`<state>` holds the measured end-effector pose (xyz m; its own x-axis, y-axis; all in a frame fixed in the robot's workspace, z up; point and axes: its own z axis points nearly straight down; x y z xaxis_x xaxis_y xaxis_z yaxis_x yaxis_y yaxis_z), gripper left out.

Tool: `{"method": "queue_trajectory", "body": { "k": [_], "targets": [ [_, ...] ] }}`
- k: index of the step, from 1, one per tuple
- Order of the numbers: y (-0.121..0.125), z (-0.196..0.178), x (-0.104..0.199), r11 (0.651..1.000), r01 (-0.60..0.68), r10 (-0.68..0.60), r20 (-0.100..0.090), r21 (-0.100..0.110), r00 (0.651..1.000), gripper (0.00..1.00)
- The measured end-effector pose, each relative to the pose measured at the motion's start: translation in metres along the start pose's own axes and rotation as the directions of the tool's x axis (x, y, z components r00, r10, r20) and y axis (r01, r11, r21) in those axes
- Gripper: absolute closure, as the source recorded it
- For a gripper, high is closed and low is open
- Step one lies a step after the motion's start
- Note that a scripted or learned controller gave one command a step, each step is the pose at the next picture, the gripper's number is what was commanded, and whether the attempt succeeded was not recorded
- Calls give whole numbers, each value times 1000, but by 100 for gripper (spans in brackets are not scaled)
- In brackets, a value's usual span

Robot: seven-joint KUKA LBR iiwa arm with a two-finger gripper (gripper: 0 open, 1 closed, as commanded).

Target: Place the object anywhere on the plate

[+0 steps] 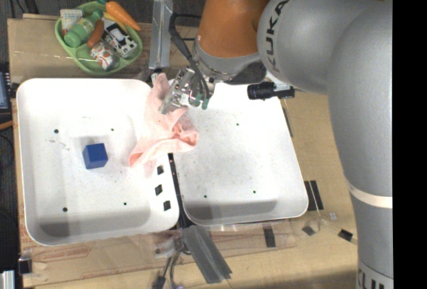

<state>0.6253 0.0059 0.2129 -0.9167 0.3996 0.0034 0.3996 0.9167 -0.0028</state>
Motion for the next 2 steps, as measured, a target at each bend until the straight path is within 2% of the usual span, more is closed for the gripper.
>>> {"method": "queue_trajectory", "body": {
  "k": [1,2],
  "targets": [
    [39,2,40,919,394,-394,0,0,919,100],
    [77,-17,73,913,409,-409,6,-1,913,100]
  ]
}}
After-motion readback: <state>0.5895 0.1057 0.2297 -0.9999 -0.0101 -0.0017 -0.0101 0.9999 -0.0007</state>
